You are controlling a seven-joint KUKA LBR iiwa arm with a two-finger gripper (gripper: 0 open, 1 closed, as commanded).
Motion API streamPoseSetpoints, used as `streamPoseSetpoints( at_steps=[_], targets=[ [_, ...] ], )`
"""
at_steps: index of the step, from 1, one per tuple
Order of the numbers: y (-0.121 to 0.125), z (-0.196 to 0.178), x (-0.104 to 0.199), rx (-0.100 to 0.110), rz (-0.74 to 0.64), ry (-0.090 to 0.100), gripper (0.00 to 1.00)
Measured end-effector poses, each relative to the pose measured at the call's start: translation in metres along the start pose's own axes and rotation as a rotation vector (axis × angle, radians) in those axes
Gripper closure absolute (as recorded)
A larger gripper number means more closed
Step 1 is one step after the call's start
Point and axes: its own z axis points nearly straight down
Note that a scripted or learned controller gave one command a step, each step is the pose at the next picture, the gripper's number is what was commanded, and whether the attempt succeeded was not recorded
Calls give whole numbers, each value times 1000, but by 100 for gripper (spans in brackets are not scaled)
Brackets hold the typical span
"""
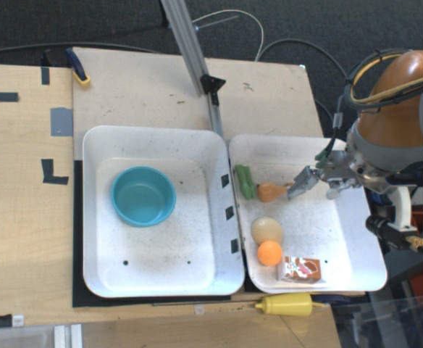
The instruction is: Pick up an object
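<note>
**Q:** What is on the bench, by count, largest first?

**A:** Two shallow white plastic bins sit side by side: the left bin [95, 194] and the right bin [356, 267]. One grey arm with an orange band [389, 93] enters from the right. The left bin holds one round teal bowl [143, 196]. The right bin holds five items: one flat red-and-white packet [300, 269] near the front wall, one pale beige rounded object [267, 230], one orange ball [269, 253] touching the beige object on its front side, one small green oblong piece [245, 180] by the bin's left wall, and one small orange-brown pear-shaped item [271, 191] just beside the green piece. One yellow bottle [289, 304] lies on its side outside the bins, against the right bin's front edge.

**Q:** Where is the two-finger gripper [298, 185], and what is its state?

**A:** It sits inside the right bin, tip pointing left. The tip meets the right end of the orange-brown item. Whether the fingers are spread or closed cannot be told. No object is visibly between them.

**Q:** Position of the other items relative to the tip?

**A:** The beige object and ball lie nearer the front, apart from it.
</note>
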Motion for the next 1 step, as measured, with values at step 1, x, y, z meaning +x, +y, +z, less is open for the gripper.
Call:
streamPoseSetpoints(
  at_steps=[1],
  targets=[
    [0,0,0,0,0,0,0]
  ],
)
